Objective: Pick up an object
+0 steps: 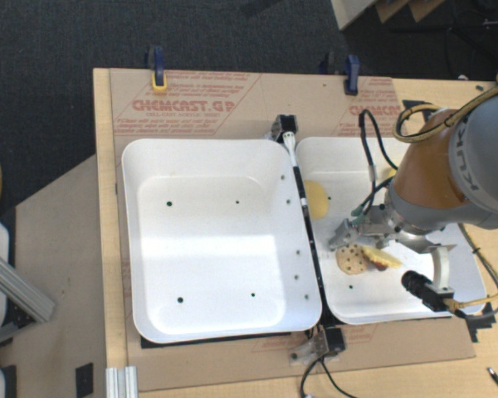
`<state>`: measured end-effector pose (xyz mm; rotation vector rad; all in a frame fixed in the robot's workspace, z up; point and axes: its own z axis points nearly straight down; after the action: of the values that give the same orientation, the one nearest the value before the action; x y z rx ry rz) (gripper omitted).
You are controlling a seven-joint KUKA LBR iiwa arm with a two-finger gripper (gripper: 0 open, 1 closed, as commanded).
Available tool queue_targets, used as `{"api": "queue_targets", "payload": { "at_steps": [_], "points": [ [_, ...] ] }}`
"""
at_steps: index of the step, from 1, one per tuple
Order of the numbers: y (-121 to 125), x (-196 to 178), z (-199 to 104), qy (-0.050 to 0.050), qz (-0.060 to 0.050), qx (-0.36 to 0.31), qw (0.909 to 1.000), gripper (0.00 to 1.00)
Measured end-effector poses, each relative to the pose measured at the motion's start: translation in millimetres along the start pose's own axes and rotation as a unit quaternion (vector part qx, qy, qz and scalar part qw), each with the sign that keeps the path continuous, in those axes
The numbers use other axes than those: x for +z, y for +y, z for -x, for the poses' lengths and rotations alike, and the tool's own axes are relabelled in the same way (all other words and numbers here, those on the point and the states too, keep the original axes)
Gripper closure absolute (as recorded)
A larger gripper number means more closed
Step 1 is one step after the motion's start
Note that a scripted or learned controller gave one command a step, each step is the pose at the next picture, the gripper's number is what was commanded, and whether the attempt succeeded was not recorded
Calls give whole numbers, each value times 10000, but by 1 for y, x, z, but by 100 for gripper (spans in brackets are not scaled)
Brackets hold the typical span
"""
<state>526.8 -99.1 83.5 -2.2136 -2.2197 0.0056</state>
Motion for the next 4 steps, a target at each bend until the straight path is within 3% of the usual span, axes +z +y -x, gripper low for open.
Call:
{"api": "queue_targets", "payload": {
  "at_steps": [1,2,3,4],
  "points": [
    [1,-17,2,-16,44,14,10000,100],
    [24,-158,14,-34,125,7,9999,100],
    [51,-328,2,-33,150,-5,9999,100],
    [72,-283,-27,-6,15,-3,10000,100]
  ]
}}
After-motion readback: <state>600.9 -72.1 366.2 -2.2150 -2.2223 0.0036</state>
